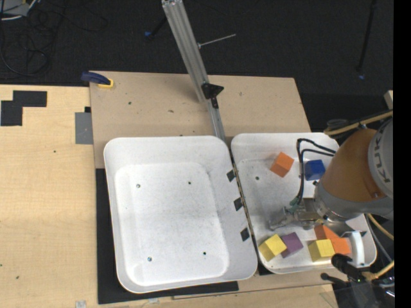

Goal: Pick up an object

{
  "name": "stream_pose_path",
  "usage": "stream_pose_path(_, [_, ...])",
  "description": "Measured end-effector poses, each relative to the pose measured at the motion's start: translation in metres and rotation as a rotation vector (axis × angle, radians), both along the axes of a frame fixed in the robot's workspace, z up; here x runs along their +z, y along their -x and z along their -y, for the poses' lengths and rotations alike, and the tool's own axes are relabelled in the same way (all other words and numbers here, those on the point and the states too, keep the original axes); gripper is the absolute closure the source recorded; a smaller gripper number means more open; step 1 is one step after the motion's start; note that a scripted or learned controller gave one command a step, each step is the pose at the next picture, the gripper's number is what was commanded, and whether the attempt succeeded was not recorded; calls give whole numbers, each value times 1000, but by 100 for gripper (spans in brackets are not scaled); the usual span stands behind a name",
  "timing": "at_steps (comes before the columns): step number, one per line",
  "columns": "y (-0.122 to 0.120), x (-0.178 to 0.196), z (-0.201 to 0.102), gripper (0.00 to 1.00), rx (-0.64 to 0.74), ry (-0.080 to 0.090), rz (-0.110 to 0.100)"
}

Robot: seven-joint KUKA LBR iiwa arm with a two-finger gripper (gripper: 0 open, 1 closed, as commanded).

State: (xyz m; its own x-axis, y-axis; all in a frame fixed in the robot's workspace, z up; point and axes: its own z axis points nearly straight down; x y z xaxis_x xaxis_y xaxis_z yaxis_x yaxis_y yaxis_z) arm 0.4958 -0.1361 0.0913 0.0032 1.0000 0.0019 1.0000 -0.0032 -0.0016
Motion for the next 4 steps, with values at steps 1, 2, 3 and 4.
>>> stream_pose_path(1, [0, 11, 1, 100, -8, -2, -1])
stream_pose_path(2, [8, 68, 6, 100, -6, 2, 4])
stream_pose_path(3, [5, 110, 8, 100, 4, 2, 4])
stream_pose_path(4, [4, 173, 11, 100, 4, 3, 6])
